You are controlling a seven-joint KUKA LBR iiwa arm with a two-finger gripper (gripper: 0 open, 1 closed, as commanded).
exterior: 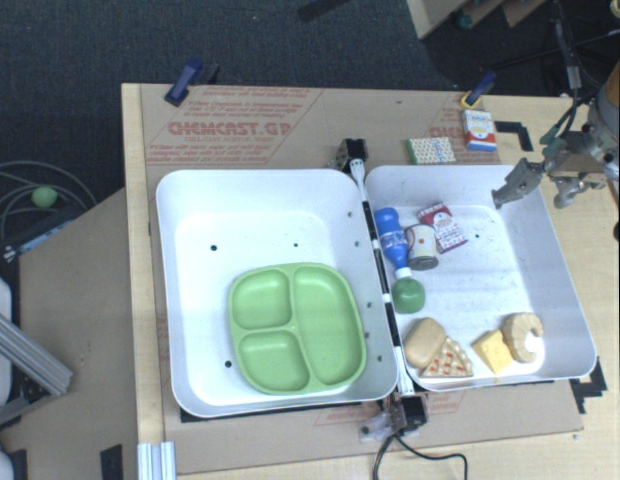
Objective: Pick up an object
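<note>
Two white bins (180, 268) sit side by side on a cardboard-topped bench; the gripper (538, 186) hovers with fingers spread, holding nothing; below-left of its fingertips lie a blue bottle (391, 238) and small can (422, 247).

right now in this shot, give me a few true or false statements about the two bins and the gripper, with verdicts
1. The green divided plate lies in the left bin. True.
2. The blue bottle lies along the right bin's left wall. True.
3. The gripper is down among the food at the right bin's front edge. False: it is at the bin's far right corner, apart from the items.
4. The green ball sits on the divided plate. False: it is in the right bin, near the dividing wall.
5. A pizza slice lies near the right bin's front edge. True.
</note>
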